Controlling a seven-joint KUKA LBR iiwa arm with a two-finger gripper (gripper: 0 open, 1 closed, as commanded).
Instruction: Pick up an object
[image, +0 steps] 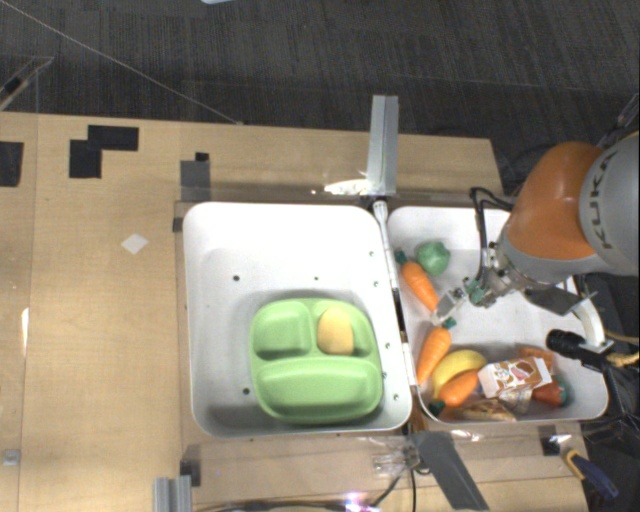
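My gripper hangs low over the middle of the right bin, under the grey wrist and its orange band. Just to its left lies an orange carrot, with a second carrot below it. A green pepper-like toy sits at the bin's upper left. Along the front of the bin lie a yellow banana, a small orange piece and a red-and-white packet. Nothing is visibly held in the gripper.
The left bin holds a green divided plate with a yellow round fruit in its upper right compartment. A metal post stands behind the wall between the bins. Black cables run at the bench's right.
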